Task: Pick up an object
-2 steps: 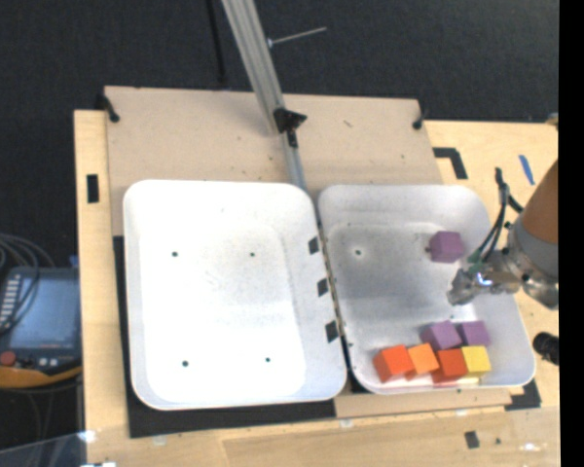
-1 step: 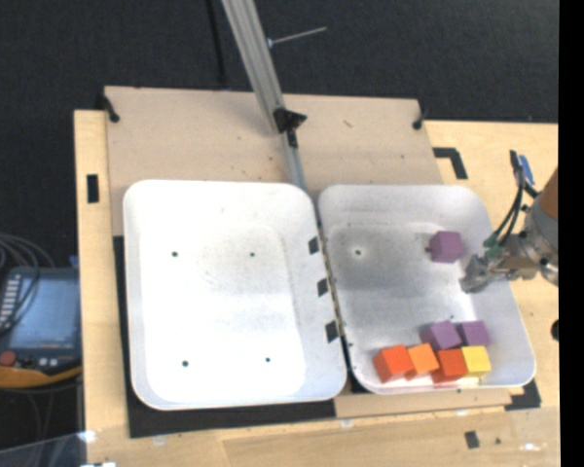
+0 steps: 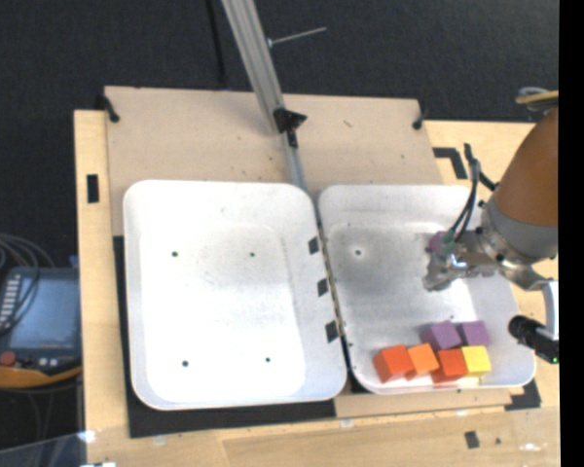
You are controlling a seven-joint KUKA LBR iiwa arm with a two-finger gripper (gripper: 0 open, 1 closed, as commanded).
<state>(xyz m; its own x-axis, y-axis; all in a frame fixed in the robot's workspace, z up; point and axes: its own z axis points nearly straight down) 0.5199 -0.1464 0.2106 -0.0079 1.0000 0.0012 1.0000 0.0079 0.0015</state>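
Note:
Several small blocks lie clustered at the near edge of the right bin (image 3: 370, 212): an orange-red block (image 3: 395, 362), an orange block (image 3: 423, 357), a red block (image 3: 453, 363), a yellow block (image 3: 477, 360) and two purple blocks (image 3: 444, 335) (image 3: 474, 332). My gripper (image 3: 442, 269) hangs over the right side of this bin, above and behind the blocks, apart from them. Something small and purple shows at its tip; I cannot make out whether it is held.
The left bin (image 3: 146, 222) sits beside the right one, with a black divider between them. A metal pole (image 3: 256, 52) slants in from the top. A pendant with cables (image 3: 29, 319) lies off the bench at far left.

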